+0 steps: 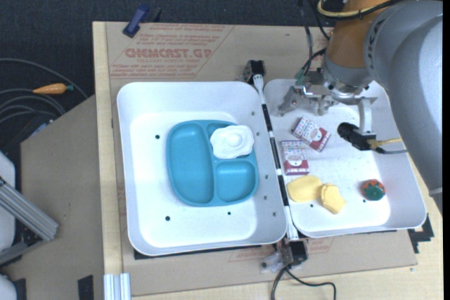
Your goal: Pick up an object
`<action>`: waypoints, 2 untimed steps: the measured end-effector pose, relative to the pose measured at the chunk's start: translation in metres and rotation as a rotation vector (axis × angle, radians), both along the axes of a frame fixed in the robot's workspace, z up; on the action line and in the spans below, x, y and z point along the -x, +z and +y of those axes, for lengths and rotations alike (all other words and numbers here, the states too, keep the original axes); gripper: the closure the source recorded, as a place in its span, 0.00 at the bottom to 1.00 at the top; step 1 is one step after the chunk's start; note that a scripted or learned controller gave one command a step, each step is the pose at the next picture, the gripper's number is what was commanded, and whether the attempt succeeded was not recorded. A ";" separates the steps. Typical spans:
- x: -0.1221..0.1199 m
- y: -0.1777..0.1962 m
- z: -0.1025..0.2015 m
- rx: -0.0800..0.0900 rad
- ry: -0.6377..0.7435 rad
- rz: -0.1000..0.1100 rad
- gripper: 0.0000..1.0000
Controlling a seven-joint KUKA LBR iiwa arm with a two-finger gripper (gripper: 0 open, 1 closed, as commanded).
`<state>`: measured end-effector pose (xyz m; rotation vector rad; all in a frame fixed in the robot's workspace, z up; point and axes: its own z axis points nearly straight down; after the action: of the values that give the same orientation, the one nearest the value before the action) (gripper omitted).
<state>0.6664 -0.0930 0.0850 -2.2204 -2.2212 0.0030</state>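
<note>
Packet (310,133) lies near the arm's downward-pointing pincer (306,102).

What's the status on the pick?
Gripper at right bin's far end, nothing visibly held. Red-and-white packet nearest, untouched. Second packet, yellow pieces nearby; none blocking.

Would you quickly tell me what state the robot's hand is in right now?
Hand: cannot be told from this view; it sits over the far end of the right bin, nothing visibly held.
</note>
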 end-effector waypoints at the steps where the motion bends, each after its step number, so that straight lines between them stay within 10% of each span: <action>1: 0.000 0.000 0.001 0.000 0.000 0.000 0.00; 2: 0.000 0.000 0.000 0.000 0.000 0.000 0.00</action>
<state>0.6664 -0.0925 0.0850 -2.2203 -2.2212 0.0032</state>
